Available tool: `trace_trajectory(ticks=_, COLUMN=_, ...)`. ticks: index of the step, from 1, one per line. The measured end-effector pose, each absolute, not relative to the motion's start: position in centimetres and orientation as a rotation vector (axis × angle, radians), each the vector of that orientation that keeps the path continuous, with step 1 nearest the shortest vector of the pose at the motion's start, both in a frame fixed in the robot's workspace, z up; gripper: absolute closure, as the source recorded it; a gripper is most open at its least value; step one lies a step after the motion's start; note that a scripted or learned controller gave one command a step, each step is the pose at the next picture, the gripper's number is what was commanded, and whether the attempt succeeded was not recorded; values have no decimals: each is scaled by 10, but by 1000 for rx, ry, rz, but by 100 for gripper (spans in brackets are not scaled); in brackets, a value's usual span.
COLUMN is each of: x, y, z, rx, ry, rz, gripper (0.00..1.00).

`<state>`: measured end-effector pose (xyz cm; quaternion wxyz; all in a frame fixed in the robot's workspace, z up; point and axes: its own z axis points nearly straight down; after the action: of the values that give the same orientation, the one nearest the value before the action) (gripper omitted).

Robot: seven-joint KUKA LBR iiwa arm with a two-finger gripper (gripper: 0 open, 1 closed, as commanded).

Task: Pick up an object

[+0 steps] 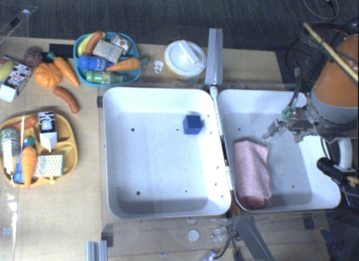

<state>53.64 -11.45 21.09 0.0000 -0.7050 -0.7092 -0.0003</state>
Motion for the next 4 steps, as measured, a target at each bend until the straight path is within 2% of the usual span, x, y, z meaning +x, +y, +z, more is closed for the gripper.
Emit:
trace_trajectory(ticks=1, x=565, y=-108, z=93, rx=-2063, ry=-2383, rz=-13, gripper=0)
trace_trajectory(ticks=2, x=567, y=-106, z=104, rx=-2062, ry=-2385, rz=-19, gripper=100)
trace_trajectory(ticks=3, x=607, y=-66, z=280, rx=-1909, ry=-2503, rz=-7, gripper=100)
trace_trajectory(ticks=4, x=607, y=-66, z=279, rx=-1908, ry=-2502, rz=-5, gripper=0)
